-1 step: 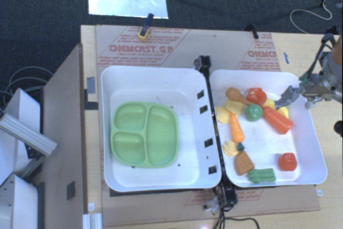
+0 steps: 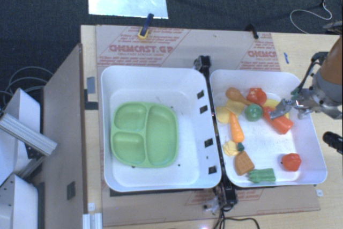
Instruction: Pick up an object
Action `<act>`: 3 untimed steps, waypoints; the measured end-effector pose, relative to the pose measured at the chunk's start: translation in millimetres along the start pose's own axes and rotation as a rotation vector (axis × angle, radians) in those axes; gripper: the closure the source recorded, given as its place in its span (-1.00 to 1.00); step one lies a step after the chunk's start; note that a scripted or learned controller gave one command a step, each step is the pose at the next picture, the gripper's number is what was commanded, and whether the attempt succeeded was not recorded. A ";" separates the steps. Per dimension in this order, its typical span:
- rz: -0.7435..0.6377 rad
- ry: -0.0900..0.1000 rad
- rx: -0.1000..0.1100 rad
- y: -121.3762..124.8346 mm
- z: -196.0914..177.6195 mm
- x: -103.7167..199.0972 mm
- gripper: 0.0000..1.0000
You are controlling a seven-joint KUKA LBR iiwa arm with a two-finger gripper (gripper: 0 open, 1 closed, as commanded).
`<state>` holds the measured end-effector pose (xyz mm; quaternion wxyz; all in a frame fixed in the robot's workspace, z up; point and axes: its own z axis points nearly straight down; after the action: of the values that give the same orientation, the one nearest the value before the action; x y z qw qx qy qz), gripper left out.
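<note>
The arm comes in from the right and the gripper [image 2: 282,110] is low over the right bin [image 2: 316,161], down among the toy food at its upper right. Its metal fingers point left and sit right at a red-orange pepper-like piece [image 2: 282,124] — touching it or just above it, hard to call from this angle. Whether the fingers are spread or pinched together cannot be told here, and nothing is clearly seen between them, so no grasp can be claimed.

The crowd around it is tight. A green round piece [image 2: 253,112] lies just left of the fingertips, a red tomato-like piece [image 2: 256,95] just above that, and a yellow piece [image 2: 272,104] peeks out between them. Further left a carrot [image 2: 236,127] lies lengthwise, and a tan drumstick shape [image 2: 235,95] sits near the top. Lower down — a brown wedge [image 2: 244,162], a green block [image 2: 261,174] and a small red piece [image 2: 291,161], all well apart from the gripper.

The left bin [image 2: 115,80] holds a green divided plate [image 2: 144,134].

The risks, as a judgement: the red-orange piece looks smooth and rounded, so a closing pinch placed off its middle could squirt it sideways. The neighbours are close enough that a finger might land on the yellow or green piece instead, nudging the cluster and closing on nothing. The bin's right wall is also near, leaving little room to correct.
</note>
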<state>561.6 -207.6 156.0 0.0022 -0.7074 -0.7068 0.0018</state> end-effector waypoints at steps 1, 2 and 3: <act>-0.006 -0.002 -0.009 42.2 72.6 1.4 -1.00; -0.006 -0.002 -0.012 42.2 58.0 1.2 1.00; -0.011 0.000 -0.005 77.4 71.1 53.9 1.00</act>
<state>638.6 -153.8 84.6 0.0006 -0.7036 -0.7106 0.0002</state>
